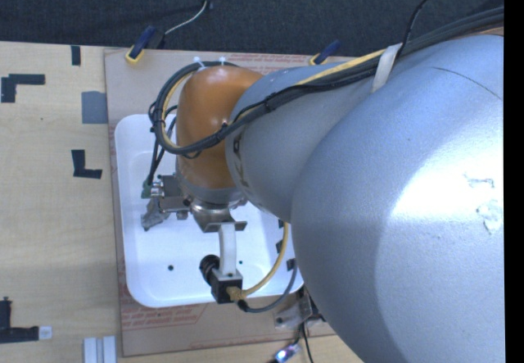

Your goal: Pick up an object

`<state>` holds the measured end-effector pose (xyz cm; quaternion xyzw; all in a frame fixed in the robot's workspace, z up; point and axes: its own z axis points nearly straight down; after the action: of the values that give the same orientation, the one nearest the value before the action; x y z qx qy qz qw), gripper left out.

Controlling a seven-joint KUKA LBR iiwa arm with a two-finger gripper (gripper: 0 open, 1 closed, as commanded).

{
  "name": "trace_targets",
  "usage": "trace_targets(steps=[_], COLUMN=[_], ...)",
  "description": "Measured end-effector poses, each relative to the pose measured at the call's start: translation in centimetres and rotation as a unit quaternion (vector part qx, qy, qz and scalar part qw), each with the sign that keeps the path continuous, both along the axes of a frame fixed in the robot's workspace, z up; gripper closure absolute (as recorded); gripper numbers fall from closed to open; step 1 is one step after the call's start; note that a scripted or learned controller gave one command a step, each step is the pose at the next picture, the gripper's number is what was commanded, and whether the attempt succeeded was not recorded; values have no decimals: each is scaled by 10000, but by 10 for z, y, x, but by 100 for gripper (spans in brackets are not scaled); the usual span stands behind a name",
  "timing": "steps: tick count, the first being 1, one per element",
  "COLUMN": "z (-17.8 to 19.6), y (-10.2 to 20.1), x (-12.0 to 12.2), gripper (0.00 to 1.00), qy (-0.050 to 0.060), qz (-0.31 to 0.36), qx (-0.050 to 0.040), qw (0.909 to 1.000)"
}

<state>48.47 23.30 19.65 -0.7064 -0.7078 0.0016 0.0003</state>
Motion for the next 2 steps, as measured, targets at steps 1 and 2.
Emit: trace_targets(steps=[1,2], z=[9,9], y=[1,1], x=[0,0], gripper=[100,0], qy=[11,12], qz=[12,10], qx=[-1,-5], qw=[10000,10000])
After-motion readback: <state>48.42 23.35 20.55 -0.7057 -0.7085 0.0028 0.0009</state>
